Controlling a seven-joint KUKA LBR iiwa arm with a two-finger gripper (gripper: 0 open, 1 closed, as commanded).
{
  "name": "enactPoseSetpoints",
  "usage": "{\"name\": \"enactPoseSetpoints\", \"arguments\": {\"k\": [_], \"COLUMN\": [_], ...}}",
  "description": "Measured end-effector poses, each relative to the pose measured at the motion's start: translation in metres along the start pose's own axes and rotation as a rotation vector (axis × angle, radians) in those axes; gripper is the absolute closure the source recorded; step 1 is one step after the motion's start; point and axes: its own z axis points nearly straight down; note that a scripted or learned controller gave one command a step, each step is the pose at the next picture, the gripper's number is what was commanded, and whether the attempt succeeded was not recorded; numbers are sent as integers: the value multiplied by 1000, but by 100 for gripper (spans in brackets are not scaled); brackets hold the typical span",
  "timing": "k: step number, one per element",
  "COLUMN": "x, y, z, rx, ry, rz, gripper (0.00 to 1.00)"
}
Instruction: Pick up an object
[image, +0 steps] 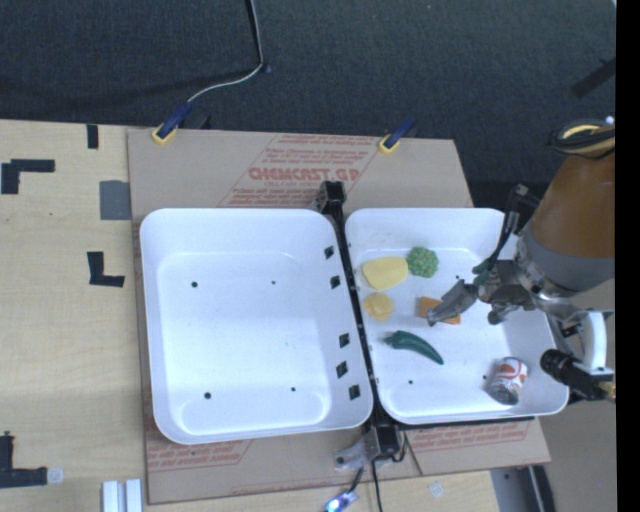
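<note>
The right bin (470, 222) holds several small objects. A yellow lemon-like piece (384, 272) and a green broccoli head (422, 262) lie near its far left. A smaller yellow piece (378, 306) sits just below them. A dark green chili (416, 345) lies mid-bin, and a red-and-white can (507, 379) rests on its side at the near right corner. My gripper (466, 314) is low over the middle of this bin and open. One of its fingers (447, 302) lies across an orange piece (429, 305). Nothing is held between the fingers.
The left bin (240, 320) stands beside the right one, with a black divider rail (345, 300) between them. The arm's grey and orange body (575, 220) hangs over the right bin's right rim. Both bins sit on a cardboard sheet (300, 170).
</note>
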Motion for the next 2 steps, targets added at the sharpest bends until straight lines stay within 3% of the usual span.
{"name": "enactPoseSetpoints", "arguments": {"k": [1,2], "x": [15,-15], "y": [20,91], "z": [138,156], "rx": [13,-3], "ry": [3,-1], "rz": [-2,-2], "gripper": [0,0]}}
